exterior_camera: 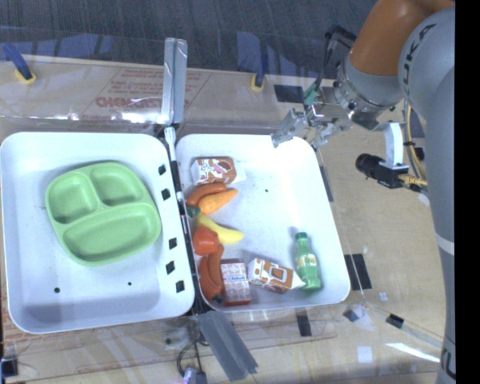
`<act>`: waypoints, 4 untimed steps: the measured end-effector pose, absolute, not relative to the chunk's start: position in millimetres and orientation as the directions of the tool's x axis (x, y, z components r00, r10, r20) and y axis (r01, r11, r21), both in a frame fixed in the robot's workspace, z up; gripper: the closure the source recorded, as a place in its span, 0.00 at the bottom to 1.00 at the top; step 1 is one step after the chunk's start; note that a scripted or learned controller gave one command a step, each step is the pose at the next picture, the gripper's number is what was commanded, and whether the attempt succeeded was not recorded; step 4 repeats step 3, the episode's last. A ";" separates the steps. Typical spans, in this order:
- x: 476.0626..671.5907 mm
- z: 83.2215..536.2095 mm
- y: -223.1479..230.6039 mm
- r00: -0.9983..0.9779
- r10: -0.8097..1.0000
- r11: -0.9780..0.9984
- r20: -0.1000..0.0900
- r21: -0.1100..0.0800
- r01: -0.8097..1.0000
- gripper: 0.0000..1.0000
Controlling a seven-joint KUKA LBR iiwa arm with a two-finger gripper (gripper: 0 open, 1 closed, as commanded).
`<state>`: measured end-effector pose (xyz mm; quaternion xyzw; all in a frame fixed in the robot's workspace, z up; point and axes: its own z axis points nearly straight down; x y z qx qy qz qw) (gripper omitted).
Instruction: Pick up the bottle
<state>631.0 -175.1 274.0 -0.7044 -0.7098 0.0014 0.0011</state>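
Your claw (304, 126) is hanging over the top rim of the right bin (324, 194), nothing in it, and I honestly can't tell how it's set. So you're at the approach step. The green bottle (306, 260) lies near the bin's lower right corner, just beside a small carton (270, 274). Next you'd need to bring the claw down there.

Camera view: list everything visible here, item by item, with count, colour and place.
bottle: 1, green, right bin near its right wall, lying down
plate: 1, green, three compartments, left bin
cartons: 3, brown and white, right bin, one at top left, two at the bottom
carrot: 1, orange, right bin, left side
banana: 1, yellow, below the carrot
bins: 2, white, side by side
gripper: 1, grey, above the right bin's top right corner
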 end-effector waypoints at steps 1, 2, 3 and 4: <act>562.4 111.6 -206.5 0.048 0.999 -0.048 0.001 -0.005 0.999 0.00; 497.8 91.3 -200.4 0.158 0.987 -0.158 0.001 -0.003 0.987 0.00; 476.6 150.9 -206.0 0.223 0.975 -0.223 0.000 -0.003 0.975 0.00; 476.6 150.9 -206.0 0.223 0.975 -0.223 0.000 -0.003 0.975 0.00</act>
